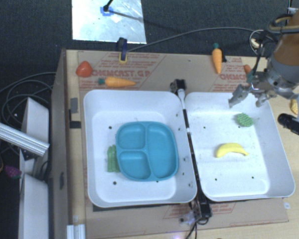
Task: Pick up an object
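Observation:
In the right bin lie a yellow banana near the middle and a small green bumpy object farther back. My gripper hangs over the back of that bin, just above and behind the green object, open, with nothing between its fingers. The left bin holds a blue divided plate with a green object against its left side.
Outside the bins, on the cardboard at the back, lie a red tomato-like toy, an orange carrot and another carrot. A clamp sits at the back edge. Cables run along the left.

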Action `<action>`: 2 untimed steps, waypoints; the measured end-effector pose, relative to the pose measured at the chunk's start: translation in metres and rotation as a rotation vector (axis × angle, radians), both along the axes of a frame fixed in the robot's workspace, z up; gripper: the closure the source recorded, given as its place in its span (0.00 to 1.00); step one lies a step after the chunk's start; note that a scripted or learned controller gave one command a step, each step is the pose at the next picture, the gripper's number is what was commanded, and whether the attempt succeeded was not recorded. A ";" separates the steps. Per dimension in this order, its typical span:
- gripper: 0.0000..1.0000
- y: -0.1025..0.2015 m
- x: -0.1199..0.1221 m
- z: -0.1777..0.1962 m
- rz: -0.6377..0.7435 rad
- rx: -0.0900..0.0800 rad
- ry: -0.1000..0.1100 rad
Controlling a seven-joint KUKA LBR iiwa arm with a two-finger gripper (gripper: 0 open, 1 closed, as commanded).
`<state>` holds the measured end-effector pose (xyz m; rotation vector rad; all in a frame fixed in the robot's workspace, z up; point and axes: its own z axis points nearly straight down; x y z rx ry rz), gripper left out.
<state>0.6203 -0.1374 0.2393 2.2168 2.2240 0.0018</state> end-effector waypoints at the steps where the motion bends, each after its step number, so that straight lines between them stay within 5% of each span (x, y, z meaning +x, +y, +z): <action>1: 0.00 -0.006 -0.044 -0.155 -0.002 0.000 0.000; 2: 0.00 -0.032 0.047 -0.154 0.001 -0.001 -0.002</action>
